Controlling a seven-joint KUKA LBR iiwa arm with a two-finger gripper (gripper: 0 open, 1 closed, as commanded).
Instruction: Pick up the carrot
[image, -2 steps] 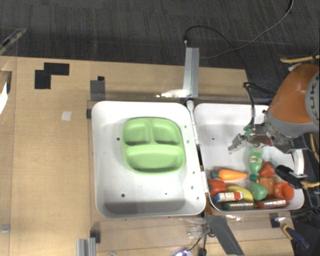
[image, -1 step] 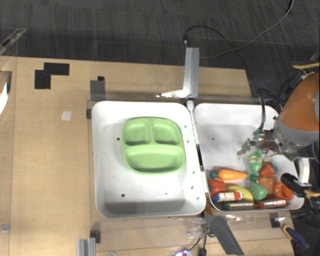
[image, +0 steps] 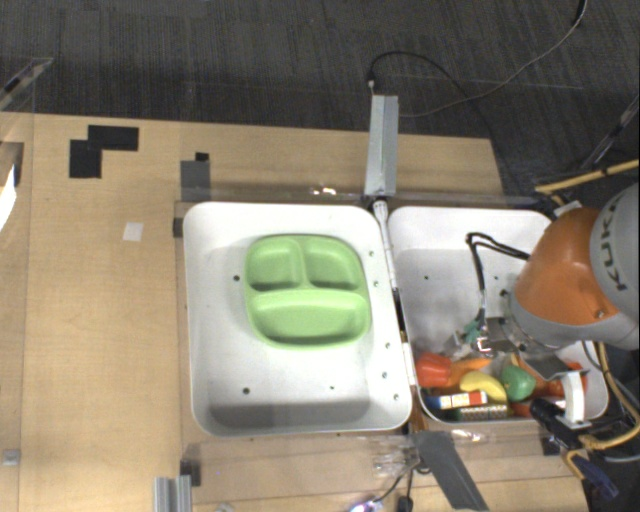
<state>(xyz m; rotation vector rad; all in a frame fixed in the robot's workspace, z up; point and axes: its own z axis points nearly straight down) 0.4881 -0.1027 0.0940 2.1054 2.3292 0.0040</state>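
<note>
The carrot (image: 437, 371), orange-red and lying on its side, rests in the near left corner of the right bin (image: 440, 260). It lies among other toy foods. My gripper (image: 481, 341) hangs low over that pile, just right of and above the carrot, under the arm's orange band (image: 565, 272). From this angle the wrist hides the gripper's tip, and I see nothing held in it.
A yellow banana (image: 482, 384), a green fruit (image: 518, 381) and a small white and red stick (image: 470, 400) crowd the carrot's right side. The left bin (image: 215, 390) holds a green divided plate (image: 306, 290). A metal post (image: 381, 140) stands behind the bins.
</note>
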